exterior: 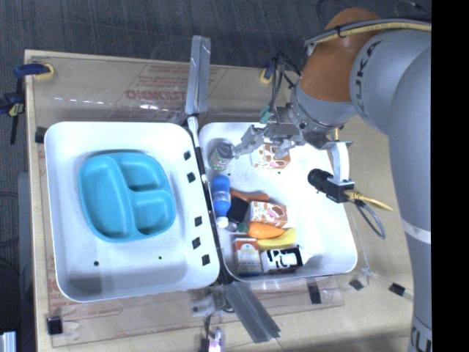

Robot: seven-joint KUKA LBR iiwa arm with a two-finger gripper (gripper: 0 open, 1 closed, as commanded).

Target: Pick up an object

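Camera view. Arm (381, 72) reaches in from the right and hangs over the far end of the right bin (333, 229). Gripper (272, 139) sits low there, just above a small printed packet (275, 156) lying on the bin floor. I cannot tell how the fingers stand: the wrist hardware hides them, and nothing shows between them, so no hold can be claimed.

Likely targets are crowded against the right bin's left wall, probably where they slid together: a small can (220, 152) at the far end, a blue bottle (220, 191) next, then a carrot (253, 196), a printed carton (268, 212), an orange item (265, 231) touching a banana (286, 237), and two boxes (267, 259) at the near end. The packet lies apart from that heap, which makes it the easier pick; my guess is the program chose it for the free space around it.

Left bin (66, 270) holds a blue divided tray (128, 194), resting flat near its middle, well apart from the gripper.
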